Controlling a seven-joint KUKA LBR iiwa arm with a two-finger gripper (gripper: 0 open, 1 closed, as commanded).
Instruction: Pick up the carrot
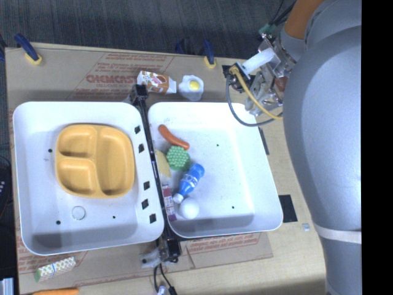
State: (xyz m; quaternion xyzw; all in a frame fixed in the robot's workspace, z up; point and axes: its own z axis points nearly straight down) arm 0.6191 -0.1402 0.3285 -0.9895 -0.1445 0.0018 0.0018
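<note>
The carrot [174,136], a short orange-red stick, lies slanted in the far left part of the right bin [245,165]. It rests just above a green knobbly ball [178,158]. My gripper [260,103] hangs over the far right corner of that bin, well to the right of the carrot, with cables looped around it. Nothing shows in its grasp.
Near the carrot are a blue bottle [190,180], a white ball [189,209] and a pale yellow piece [161,163] against the bin's left wall. The left bin [37,226] holds a yellow divided plate [95,160]. A small carton [153,82] and an egg-like toy [192,86] sit behind the bins.
</note>
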